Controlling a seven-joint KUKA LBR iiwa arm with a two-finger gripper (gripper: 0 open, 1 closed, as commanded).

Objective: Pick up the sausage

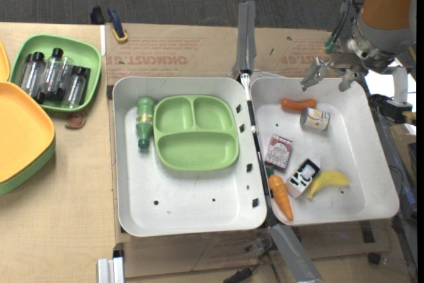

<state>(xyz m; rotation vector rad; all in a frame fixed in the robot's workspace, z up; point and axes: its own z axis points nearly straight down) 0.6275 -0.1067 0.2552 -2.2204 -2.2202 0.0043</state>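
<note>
1. The sausage (299, 103) is a small, slim orange-red link with rounded ends, lying flat and nearly level across the far part of the right bin (374, 205), apart from the bin's walls.
2. Just beside the sausage, on its near right side, sits a small pale can (315, 119) tipped on its side; the two look close to touching, though I cannot tell if they do.
3. The jaws (330, 77) hang above the far edge of the right bin, up and to the right of the sausage, spread wide with nothing between them. One fingertip (309, 81) points down toward the bin's far wall.
4. Nearer than the sausage lie a pink-and-white card box (279, 152), a black-and-white packet (303, 176), a banana (326, 182) and a carrot (281, 196).
5. Well left of the sausage, in the left bin (132, 202), rest a green divided plate (196, 131) and a green bottle (144, 121).
</note>
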